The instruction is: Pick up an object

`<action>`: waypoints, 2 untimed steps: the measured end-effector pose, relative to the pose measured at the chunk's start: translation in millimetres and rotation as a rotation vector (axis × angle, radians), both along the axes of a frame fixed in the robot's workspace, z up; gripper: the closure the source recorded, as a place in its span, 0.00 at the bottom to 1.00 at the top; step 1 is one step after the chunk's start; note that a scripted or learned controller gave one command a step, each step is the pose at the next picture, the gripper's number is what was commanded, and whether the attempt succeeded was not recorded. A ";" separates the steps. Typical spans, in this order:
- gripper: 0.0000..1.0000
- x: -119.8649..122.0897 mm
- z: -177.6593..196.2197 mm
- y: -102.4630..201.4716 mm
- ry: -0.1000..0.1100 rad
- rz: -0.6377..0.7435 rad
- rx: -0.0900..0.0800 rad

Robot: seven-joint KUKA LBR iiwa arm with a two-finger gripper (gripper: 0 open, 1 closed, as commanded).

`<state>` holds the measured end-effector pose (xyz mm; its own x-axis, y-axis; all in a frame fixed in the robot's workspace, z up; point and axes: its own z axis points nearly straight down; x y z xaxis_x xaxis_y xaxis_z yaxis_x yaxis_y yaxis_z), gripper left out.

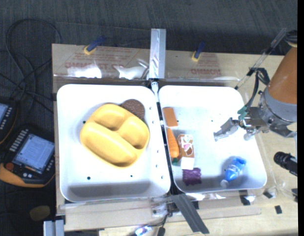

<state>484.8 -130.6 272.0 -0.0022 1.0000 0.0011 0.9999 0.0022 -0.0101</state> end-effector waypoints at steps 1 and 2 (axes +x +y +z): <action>0.00 34.0 -152.6 12.6 -0.029 0.060 -0.003; 0.00 66.8 -93.1 51.0 -0.001 0.217 0.002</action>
<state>551.6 -79.6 178.9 -0.2174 0.9761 0.0033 0.9760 0.2174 -0.0090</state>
